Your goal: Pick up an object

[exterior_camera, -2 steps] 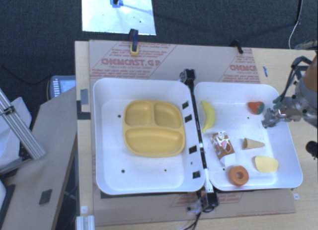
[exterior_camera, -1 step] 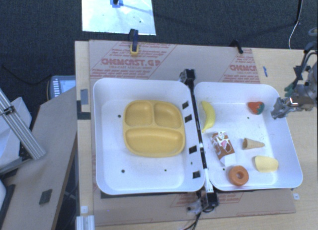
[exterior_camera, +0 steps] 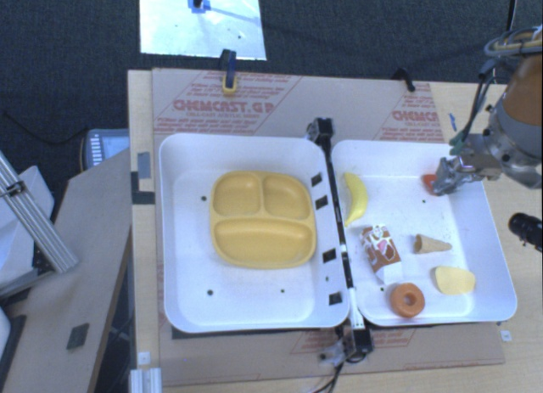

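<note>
Nearest, the right bin (exterior_camera: 496,251) holds an orange ring (exterior_camera: 407,300), yellow wedge (exterior_camera: 454,280), cone piece (exterior_camera: 432,244), wrapped snack (exterior_camera: 381,247) and banana (exterior_camera: 355,196). Farther back, the claw (exterior_camera: 447,175) sits low beside a red object (exterior_camera: 430,182); jaw state cannot be judged. Assessment: approach stage; next requires closing squarely on it, then lifting.

Grey arm (exterior_camera: 519,132), orange band, metal claw (exterior_camera: 447,173)

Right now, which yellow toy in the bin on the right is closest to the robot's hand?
The yellow chip-shaped piece by the right bin's front corner lies nearer the hand than the banana, which lies along the divider.
</note>
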Controlling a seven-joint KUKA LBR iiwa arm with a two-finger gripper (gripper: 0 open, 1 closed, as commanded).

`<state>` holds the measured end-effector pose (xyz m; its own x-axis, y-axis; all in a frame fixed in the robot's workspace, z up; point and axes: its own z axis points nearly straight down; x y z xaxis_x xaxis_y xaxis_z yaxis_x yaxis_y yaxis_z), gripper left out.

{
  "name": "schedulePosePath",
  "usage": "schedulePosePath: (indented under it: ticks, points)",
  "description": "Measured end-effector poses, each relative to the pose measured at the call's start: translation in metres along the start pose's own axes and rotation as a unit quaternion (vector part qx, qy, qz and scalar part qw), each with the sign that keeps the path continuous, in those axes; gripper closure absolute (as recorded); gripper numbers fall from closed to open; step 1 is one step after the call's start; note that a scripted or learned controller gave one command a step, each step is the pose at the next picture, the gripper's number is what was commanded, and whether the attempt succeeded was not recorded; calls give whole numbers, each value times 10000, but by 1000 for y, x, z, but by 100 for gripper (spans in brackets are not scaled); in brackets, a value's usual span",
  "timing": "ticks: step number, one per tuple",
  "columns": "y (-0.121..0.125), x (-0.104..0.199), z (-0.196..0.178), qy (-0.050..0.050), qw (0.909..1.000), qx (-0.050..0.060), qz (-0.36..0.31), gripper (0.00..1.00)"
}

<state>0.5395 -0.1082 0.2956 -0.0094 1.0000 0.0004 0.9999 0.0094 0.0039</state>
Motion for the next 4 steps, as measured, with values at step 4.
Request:
schedulePosePath:
  ticks: [4]
  points:
    - [68,191,40,9,10000,6,-2,100]
